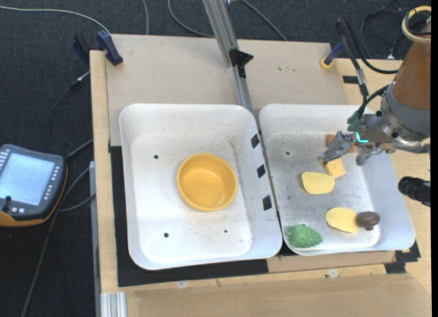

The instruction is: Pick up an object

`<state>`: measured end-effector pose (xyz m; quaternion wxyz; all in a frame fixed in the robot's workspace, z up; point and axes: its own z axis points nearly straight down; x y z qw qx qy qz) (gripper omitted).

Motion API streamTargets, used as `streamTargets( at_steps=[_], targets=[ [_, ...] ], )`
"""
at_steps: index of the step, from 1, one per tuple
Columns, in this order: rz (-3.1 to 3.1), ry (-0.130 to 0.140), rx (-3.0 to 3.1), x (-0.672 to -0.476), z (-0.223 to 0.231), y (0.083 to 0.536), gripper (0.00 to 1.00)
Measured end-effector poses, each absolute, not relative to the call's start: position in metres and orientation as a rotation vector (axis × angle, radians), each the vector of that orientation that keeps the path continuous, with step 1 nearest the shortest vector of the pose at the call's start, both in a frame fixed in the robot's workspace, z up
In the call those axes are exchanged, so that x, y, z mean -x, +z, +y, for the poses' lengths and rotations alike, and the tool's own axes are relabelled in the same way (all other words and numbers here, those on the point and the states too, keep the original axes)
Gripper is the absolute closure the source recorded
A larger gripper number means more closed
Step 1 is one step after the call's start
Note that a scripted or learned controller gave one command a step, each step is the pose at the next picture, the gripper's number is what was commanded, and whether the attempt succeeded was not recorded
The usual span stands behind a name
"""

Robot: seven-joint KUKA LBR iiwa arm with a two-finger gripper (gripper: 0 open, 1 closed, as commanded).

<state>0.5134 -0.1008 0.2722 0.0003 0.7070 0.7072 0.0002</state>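
Yellow and small, a block (335, 167) lies in the right bin (284, 124) just under the gripper (346, 150), whose fingers look spread open astride it, holding nothing yet, the block slightly toward the near-left

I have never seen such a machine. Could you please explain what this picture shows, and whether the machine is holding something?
One camera looks down at a slant on a bench with two white bins. The left bin holds a yellow bowl. The right bin holds a small yellow block, two pale yellow pieces, a brown piece and a green piece. The robot arm reaches in from the right; its gripper is just above the block. Whether it grips the block, I cannot tell.
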Motion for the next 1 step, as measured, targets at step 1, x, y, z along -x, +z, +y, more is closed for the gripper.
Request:
streamTargets(
  at_steps=[1],
  targets=[
    [2.221,0.001,-2.221,-0.5134,-0.1008,0.2721,0.00]
  ],
)
